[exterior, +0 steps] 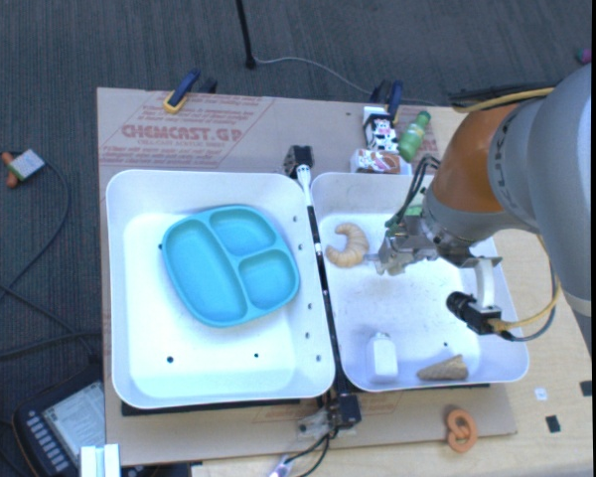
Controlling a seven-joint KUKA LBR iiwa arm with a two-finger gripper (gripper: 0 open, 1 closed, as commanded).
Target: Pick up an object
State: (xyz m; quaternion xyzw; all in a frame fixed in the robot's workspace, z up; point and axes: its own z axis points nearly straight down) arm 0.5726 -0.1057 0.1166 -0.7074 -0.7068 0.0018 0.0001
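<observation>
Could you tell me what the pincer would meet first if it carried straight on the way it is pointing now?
Probably the bare floor of the right bin: the pincer points down just right of the croissant, though its height above the floor is unclear.

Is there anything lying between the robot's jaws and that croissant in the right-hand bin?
Nothing visible does. The gripper hangs just right of the croissant, with bare white bin floor between them. The small white bottle and the brown wedge lie off at the bin's near edge.
</observation>
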